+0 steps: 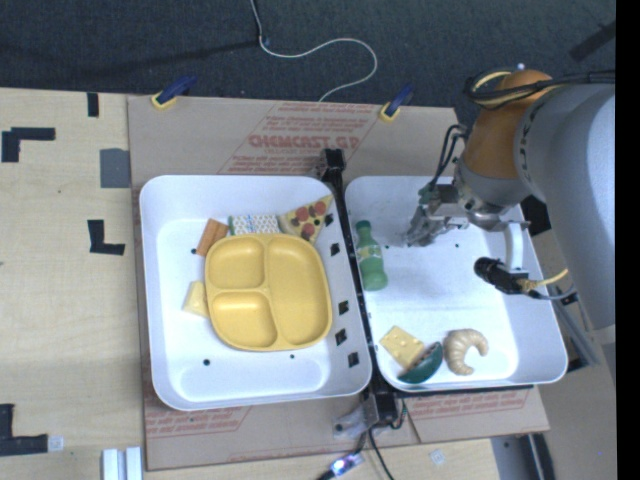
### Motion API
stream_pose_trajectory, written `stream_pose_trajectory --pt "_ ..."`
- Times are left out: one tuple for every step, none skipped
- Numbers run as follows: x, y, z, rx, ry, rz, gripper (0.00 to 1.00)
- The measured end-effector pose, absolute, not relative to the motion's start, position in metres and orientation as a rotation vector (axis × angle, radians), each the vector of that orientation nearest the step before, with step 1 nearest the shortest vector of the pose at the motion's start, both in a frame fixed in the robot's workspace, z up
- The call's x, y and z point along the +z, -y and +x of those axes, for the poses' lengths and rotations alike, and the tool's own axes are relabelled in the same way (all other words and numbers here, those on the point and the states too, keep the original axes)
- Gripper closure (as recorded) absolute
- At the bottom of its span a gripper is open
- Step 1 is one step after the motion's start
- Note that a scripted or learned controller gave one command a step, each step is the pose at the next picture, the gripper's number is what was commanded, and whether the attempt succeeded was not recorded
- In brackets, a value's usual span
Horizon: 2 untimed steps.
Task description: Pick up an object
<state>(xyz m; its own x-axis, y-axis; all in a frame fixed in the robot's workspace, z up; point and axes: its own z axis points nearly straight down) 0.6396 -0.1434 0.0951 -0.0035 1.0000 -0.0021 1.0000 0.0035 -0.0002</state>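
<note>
Objects for picking lie in 2 white bins set side by side on the bench, and none of them is in the hand (432,220), which hangs over the upper middle of the right bin (455,190) with nothing seen between its fingers; whether those fingers are apart or together cannot be told from this slanted view. Behind the hand, toward 1 o'clock, the arm's orange band (493,143) and grey body (580,168) lead off to the right. Nearest the hand, toward 8 o'clock, a green bottle (370,256) lies against the left wall of the right bin, apart from the hand. Toward 6 o'clock, near the front wall of that bin, 3 items sit close together: a yellow cheese wedge (402,345), a dark green curved piece (424,365) just beside it, and a tan croissant (465,350) to its right. Toward 9 o'clock, across the divide, the left bin (160,268) holds a yellow divided plate (268,291) at its centre. Along the plate's 12 o'clock edge lie an orange stick (211,236), a speckled flat piece (254,225) and a pizza slice (308,216). A pale yellow wedge (195,298) shows at the plate's 9 o'clock side, partly tucked under its rim.
</note>
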Motion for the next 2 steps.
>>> stream_pose_trajectory --pt "0.155 0.135 0.644 0.006 -2.222 2.216 1.0" --pt "0.199 0.131 0.649 0.005 -2.222 2.216 1.0"
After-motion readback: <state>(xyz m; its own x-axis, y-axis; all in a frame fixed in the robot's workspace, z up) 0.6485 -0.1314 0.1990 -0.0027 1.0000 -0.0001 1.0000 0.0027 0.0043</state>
